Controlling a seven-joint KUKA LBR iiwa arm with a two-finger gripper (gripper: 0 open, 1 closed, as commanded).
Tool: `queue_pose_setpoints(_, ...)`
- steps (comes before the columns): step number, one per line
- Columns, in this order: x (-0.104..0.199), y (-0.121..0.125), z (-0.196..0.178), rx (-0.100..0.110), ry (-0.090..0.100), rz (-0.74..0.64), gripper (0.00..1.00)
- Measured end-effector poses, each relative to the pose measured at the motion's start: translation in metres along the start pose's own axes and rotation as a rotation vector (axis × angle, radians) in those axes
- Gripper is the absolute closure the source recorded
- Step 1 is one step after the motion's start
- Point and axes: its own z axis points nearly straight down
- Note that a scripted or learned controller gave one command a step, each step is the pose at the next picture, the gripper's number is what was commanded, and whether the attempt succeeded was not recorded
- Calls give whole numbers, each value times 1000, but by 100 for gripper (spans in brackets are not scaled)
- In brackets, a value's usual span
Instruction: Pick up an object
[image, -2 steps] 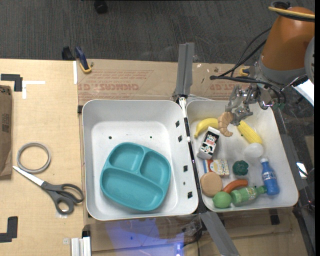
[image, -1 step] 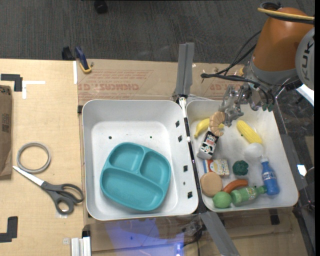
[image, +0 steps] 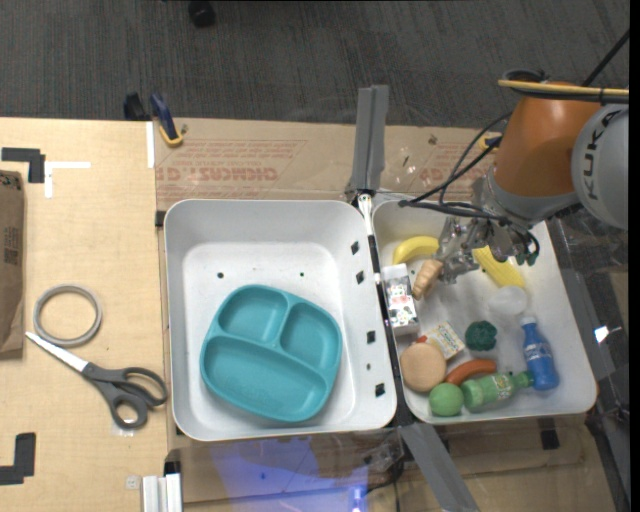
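- Objects for picking crowd the right bin (image: 575, 395): a banana (image: 415, 247) at its 11 o'clock, a blue bottle (image: 538, 355) at 4 o'clock, a green bottle (image: 492, 390) at 6 o'clock.
- Gripper (image: 470, 248) hangs low at the bin's 12 o'clock, just beside the banana; its grip state cannot be told, and it possibly has hold of nothing.
- Judged so, the pick is not yet done.
- Bin walls hem the objects closely; freer room lies over the left bin (image: 190, 240), which holds a teal divided plate (image: 272, 350).
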Motion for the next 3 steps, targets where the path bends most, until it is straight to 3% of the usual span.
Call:
queue_pose_setpoints(1, 10, -40, -143, -1, 6, 198, 100)
queue_pose_setpoints(2, 77, -3, 13, -3, 9, -77, 100)
queue_pose_setpoints(3, 77, -3, 13, -3, 8, -77, 0)
